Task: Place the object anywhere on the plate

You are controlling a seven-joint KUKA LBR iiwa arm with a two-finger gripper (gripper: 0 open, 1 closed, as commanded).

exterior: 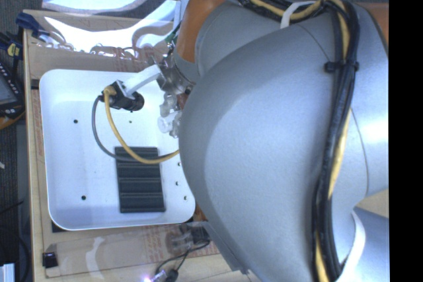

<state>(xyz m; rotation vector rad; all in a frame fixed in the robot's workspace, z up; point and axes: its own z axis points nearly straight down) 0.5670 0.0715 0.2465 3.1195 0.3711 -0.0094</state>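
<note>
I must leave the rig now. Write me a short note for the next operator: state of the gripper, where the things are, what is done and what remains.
Gripper: low at the right edge of the left white bin, mostly behind the grey arm; I cannot tell what it holds.
Things: a dark ribbed rectangular piece lies flat in the lower part of that bin. A black sensor head on a white bracket hangs above the bin, with a yellow cable looping down.
Done: nothing confirmed; the ribbed piece lies free.
Left: locate the plate, then the whole placing.
</note>
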